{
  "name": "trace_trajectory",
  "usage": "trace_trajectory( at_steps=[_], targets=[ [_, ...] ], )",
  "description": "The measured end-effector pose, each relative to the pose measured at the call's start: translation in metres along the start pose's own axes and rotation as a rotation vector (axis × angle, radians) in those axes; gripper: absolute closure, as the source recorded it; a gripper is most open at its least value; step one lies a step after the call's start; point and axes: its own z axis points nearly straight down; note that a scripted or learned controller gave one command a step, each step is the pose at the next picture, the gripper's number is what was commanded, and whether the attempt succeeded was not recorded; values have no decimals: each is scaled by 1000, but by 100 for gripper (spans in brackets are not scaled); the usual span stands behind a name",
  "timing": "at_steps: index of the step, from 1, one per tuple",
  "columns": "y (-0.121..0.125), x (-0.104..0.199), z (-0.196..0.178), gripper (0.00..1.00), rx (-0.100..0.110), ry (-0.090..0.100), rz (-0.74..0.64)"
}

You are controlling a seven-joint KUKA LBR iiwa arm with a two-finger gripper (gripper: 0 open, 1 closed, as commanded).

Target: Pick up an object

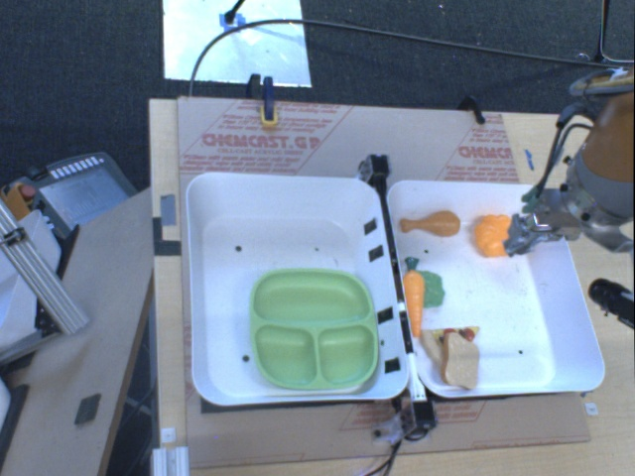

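The right bin [566, 360] holds several toy foods. A chicken drumstick [433, 224] lies near its back edge, with an orange fruit [491, 235] to its right. A carrot with green leaves [415, 297] lies along the bin's left wall, and a sandwich slice [457, 354] rests near the front. My gripper [520, 234] hangs at the right side of this bin, its tip right next to the orange fruit. Nothing visibly sits between its fingers.
The left bin [223, 216] carries a green divided plate [314, 327] in its front half. A black divider with clips [389, 276] runs between the bins. Cardboard lies under both bins, and a grey device sits at the far left.
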Motion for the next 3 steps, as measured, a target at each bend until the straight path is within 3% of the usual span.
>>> trace_trajectory(
  at_steps=[3],
  targets=[
    [1,158,10,100,5,2,-4]
  ],
)
